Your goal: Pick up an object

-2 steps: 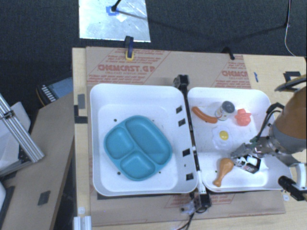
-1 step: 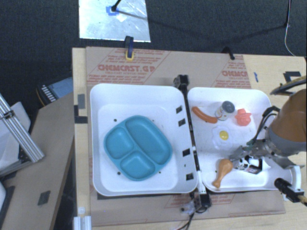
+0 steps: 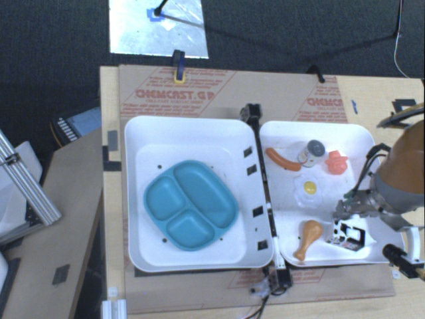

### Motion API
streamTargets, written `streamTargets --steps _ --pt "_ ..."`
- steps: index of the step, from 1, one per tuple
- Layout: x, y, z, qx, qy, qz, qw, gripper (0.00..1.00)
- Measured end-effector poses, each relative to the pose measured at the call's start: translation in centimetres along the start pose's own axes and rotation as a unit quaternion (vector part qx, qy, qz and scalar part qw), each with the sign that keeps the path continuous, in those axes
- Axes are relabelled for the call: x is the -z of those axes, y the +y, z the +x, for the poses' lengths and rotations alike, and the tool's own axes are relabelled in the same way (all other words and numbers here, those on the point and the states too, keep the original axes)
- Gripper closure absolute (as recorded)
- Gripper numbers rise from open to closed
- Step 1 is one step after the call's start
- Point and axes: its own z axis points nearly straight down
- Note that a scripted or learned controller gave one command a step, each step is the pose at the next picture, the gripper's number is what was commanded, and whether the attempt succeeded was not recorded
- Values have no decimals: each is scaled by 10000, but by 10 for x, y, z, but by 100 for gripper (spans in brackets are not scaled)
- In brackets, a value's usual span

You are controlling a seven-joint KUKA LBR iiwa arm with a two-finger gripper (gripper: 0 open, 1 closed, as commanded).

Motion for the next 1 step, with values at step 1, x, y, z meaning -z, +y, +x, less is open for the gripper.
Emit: streamTargets --steps 1 --pt "43 5 3 19 -11 5 10000 100"
